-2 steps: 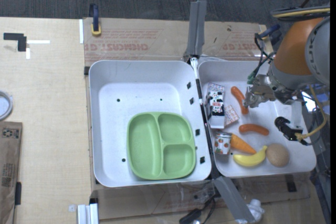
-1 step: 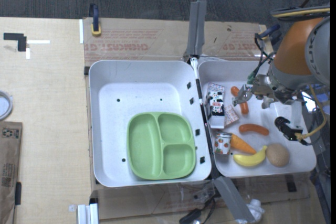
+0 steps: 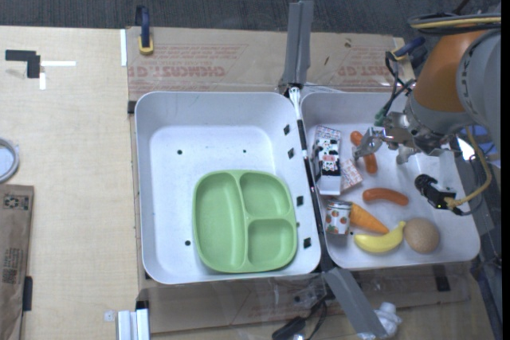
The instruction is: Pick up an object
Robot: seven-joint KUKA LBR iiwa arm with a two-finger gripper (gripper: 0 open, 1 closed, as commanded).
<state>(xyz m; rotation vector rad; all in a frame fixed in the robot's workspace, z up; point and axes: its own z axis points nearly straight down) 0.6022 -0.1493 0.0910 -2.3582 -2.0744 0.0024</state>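
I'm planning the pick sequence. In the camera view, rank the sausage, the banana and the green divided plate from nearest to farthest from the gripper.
Measured from the gripper in the right bin:
1. sausage, just below it in the same bin.
2. banana, farther down, near that bin's front edge.
3. green divided plate, across in the left bin.

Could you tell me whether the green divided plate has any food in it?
Empty: all three compartments of the green divided plate show bare green, and it lies flat in the left bin.

The cardboard sheet [image 3: 239, 60] behind the bins bears red print (upside down), seemingly "CHEMCAST GP".
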